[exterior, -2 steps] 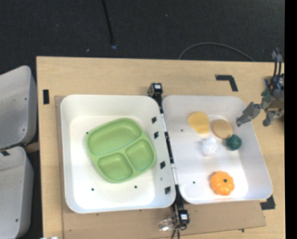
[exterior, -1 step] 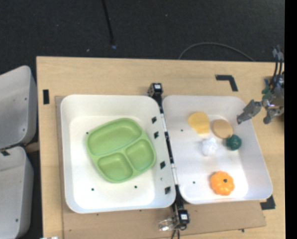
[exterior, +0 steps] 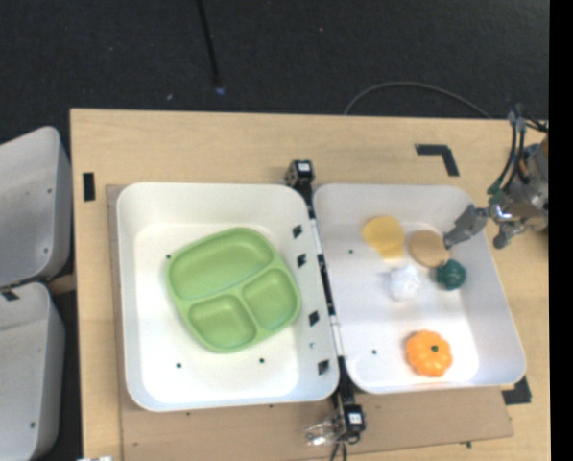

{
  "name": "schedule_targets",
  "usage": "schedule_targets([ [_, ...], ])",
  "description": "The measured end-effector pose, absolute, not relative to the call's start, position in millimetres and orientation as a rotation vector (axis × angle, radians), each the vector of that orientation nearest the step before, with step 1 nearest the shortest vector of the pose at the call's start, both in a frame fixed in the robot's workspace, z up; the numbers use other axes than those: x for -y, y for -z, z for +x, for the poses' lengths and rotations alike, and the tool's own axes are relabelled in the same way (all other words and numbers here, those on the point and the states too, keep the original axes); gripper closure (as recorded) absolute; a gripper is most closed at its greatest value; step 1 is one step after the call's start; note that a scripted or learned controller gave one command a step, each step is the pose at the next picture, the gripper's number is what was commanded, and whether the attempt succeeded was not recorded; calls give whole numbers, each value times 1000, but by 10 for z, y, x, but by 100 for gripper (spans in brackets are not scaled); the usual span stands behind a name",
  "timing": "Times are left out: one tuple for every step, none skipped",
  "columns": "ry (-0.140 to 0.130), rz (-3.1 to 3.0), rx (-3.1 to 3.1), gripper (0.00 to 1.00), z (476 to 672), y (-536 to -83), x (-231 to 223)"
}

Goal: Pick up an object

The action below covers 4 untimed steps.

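Observation:
The right bin (exterior: 488, 344) holds several small objects. A yellow piece (exterior: 384, 236) and a tan round piece (exterior: 425, 248) lie side by side near the back. Just in front of them are a dark green ball (exterior: 449, 275) and a white crumpled lump (exterior: 403, 282). An orange pumpkin-like toy (exterior: 428, 353) sits near the front. My gripper (exterior: 482, 232) hangs over the bin's right rim, just right of the tan piece. Its fingers are spread open with nothing between them, and one grey finger (exterior: 464, 227) points down-left toward the tan piece.
A green divided plate (exterior: 233, 288) lies in the left bin (exterior: 142, 353). A ridge with black clips (exterior: 317, 286) separates the bins. A black cable (exterior: 411, 89) loops over the bench behind the right bin.

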<state>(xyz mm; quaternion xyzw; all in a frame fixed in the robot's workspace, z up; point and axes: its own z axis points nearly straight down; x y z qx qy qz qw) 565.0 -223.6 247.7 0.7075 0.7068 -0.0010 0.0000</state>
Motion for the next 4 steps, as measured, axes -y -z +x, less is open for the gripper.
schedule_targets([
  [3, 2227, -2216, 0, 5639, -2056, 2218],
  [5, 2226, -2221, 0, 5528, -1516, 2233],
  [-1, 2222, -2214, 100, 5548, -1656, 2249],
  [-3, 2224, -2212, 100, 5456, -2204, 2265],
])
